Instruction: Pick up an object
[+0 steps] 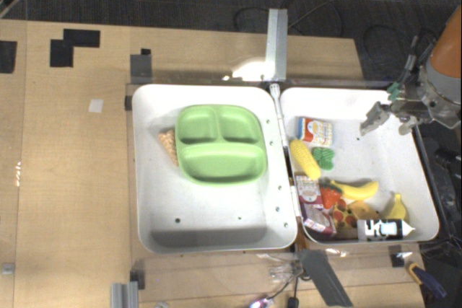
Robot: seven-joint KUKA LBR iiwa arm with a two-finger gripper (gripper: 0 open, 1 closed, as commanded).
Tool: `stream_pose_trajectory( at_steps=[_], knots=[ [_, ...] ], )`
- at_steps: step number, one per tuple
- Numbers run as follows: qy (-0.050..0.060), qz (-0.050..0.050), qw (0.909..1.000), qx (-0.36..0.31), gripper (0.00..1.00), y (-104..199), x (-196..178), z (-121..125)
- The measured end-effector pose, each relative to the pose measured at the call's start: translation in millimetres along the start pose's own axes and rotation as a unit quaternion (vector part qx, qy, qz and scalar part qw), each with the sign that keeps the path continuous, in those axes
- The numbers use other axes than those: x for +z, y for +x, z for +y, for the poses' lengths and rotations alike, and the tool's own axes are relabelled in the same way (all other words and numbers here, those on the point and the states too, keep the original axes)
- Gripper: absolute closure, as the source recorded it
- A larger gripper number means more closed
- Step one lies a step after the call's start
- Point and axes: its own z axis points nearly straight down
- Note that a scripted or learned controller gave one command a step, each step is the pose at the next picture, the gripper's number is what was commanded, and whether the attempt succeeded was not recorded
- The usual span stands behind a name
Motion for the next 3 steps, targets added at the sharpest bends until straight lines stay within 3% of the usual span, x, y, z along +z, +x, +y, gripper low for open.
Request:
stream_pose_trajectory(
  at_steps=[1, 2, 3],
  knots=[
    [0.0, 0.0, 0.9976, -0.069, 0.0, 35.3, 144.3, 16.6],
    [-0.006, -0.001, 0.9958, -0.091, 0.0, 33.3, 152.1, 52.7],
    [-0.005, -0.001, 0.9964, -0.085, 0.0, 38.9, 152.6, 73.2]
  ],
)
